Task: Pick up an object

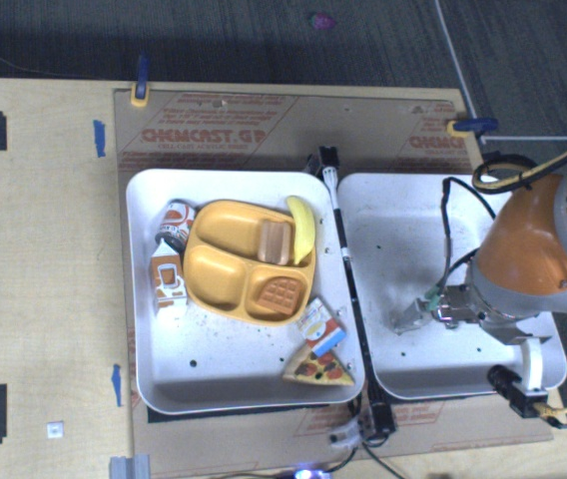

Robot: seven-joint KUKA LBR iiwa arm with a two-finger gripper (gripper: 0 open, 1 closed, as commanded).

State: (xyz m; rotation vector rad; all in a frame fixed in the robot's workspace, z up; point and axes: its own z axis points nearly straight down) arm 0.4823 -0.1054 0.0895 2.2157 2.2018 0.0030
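Observation:
My gripper (410, 316) hangs low over the middle of the right bin (403, 218), with the orange-banded arm behind it to the right. Nothing shows between its tips. The left bin (154, 267) holds the objects. A yellow divided tray (234, 262) lies there with a tan block (275, 239) and a waffle piece (281, 294) in its compartments. A banana (303, 228) rests at the tray's right rim. A can (175, 226) and an orange-and-white box (167, 277) lie to the tray's left. A pizza slice (318, 367) and a small blue-and-white packet (321, 329) lie near the front right corner.
A black ridge (348, 287) separates the two bins. Cables (458, 238) trail from the arm across the right bin's far side. A brown board (264, 133) lies under both bins, held by blue clamps (142, 78).

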